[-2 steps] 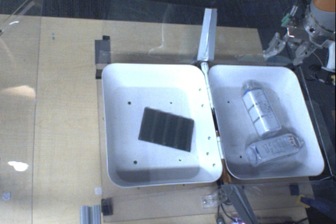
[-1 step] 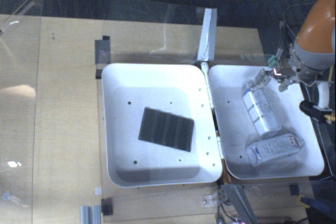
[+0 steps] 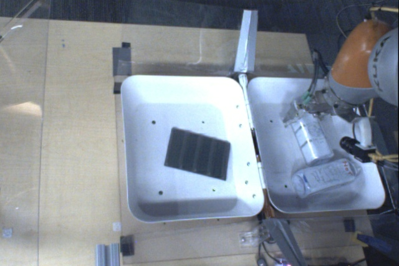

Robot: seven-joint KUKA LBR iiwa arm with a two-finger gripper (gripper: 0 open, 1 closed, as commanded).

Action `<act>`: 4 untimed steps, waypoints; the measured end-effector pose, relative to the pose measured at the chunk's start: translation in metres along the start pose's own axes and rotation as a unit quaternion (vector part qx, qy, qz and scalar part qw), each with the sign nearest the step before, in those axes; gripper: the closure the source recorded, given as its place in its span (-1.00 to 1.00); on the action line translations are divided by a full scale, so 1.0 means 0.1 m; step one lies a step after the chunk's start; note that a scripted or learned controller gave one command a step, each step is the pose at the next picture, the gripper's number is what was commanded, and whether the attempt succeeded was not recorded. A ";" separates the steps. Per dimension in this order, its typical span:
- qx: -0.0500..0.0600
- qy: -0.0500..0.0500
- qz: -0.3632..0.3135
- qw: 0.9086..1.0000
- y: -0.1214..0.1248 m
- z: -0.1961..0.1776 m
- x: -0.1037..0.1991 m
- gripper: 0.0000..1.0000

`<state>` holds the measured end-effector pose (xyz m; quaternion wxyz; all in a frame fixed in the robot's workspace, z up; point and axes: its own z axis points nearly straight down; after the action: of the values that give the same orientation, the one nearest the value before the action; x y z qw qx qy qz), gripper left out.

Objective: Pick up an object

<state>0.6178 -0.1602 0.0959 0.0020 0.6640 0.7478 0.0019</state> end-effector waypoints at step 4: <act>0.001 0.000 -0.197 0.980 0.55 -0.26 0.22 -1.00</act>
<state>0.6697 -0.1319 0.1224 0.0018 0.5040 0.8637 0.0003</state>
